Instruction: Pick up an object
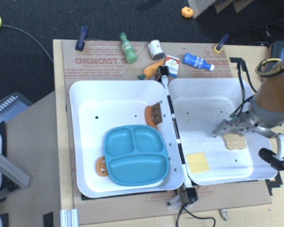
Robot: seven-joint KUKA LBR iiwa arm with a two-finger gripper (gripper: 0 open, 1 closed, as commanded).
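Gripper [226,128] is hovering in the right bin [203,86] just left of a tan slice [235,142]; jaw state indeterminable. Approach underway; next, descending onto the slice.

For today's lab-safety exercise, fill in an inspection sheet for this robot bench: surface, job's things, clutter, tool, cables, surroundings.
Surface: bench bearing two white bins, left bin and right bin, side by side.
Job's things: yellow slice and tan slice in right bin; blue divided plate, brown toy food and small orange piece in left bin.
Clutter: green bottle, blue bottle, small can behind the bins.
Tool: low in right bin beside the tan slice; finger state unclear.
Cables: grey cable on floor; black cable at front edge.
Surroundings: dark carpet; orange ball.
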